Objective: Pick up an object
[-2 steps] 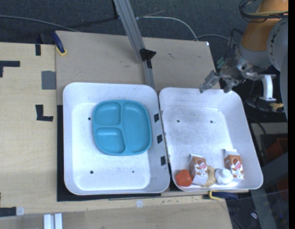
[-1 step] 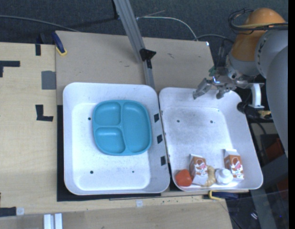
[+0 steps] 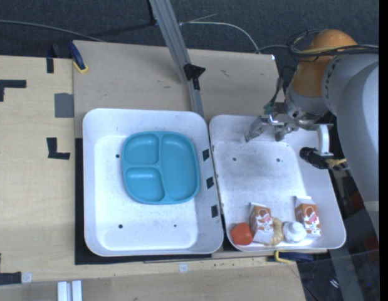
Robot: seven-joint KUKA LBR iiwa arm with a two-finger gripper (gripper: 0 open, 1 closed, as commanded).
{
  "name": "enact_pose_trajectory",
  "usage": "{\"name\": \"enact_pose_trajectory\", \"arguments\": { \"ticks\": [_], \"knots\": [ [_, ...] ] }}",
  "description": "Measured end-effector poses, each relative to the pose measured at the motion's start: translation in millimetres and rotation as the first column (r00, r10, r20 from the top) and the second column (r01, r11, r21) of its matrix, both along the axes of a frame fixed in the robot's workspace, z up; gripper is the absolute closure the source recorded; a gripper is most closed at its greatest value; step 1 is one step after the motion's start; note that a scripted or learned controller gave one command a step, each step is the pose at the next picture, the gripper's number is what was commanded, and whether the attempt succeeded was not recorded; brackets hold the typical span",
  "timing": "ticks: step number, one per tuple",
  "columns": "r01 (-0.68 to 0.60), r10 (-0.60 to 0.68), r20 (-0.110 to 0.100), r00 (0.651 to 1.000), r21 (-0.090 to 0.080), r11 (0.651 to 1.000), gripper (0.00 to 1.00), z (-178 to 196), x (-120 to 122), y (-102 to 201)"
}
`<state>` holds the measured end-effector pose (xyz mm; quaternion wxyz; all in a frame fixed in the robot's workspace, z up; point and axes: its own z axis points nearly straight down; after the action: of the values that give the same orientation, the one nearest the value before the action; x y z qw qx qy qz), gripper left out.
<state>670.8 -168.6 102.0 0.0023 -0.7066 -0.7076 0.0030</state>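
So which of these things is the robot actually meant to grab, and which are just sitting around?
Part of the job:
- gripper, over the right bin's far edge
- orange ball
- two small cartons
- white cap-like piece
- right bin holding them

Just lying about:
- blue divided plate
- left bin under it
- metal pole
- cables

Hand spread over right bin's far edge, holding nothing.

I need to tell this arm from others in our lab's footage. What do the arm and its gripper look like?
The arm has a smooth, rounded light-grey shell with an orange band above the wrist. Thin dark cables loop over that band. The gripper is small, of grey metal, with two slim fingers.
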Motion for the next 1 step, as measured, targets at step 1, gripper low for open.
{"name": "enact_pose_trajectory", "arguments": {
  "ticks": [1],
  "knots": [
    [-0.001, 0.001, 0.002, 1.000, -0.001, 1.000, 1.00, 12.4, 0.9, 0.2]
  ]
}}
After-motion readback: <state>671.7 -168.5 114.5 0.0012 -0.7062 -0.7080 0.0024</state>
